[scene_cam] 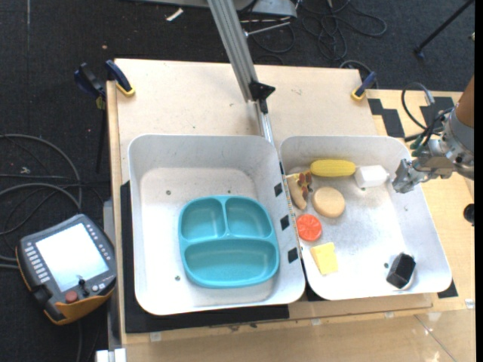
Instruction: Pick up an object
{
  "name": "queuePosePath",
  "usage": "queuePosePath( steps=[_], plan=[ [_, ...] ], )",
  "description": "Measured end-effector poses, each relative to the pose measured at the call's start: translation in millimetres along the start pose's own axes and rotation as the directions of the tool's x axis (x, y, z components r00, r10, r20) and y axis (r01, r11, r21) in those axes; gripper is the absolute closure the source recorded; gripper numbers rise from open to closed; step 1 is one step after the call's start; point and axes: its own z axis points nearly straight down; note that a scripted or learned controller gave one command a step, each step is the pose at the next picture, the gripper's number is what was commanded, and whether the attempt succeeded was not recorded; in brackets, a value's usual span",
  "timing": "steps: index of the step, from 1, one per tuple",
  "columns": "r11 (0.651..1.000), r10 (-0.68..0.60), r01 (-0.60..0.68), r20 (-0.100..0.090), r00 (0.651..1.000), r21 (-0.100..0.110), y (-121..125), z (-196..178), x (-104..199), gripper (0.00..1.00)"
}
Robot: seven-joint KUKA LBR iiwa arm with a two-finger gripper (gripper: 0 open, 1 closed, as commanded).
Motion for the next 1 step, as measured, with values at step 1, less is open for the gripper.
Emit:
queuePosePath(
  steps=[1],
  plan=[
    [1.000,-0.005,0.005,-0.003,1.000,0.006,-5.1,12.2,52.6,1.00]
  ],
)
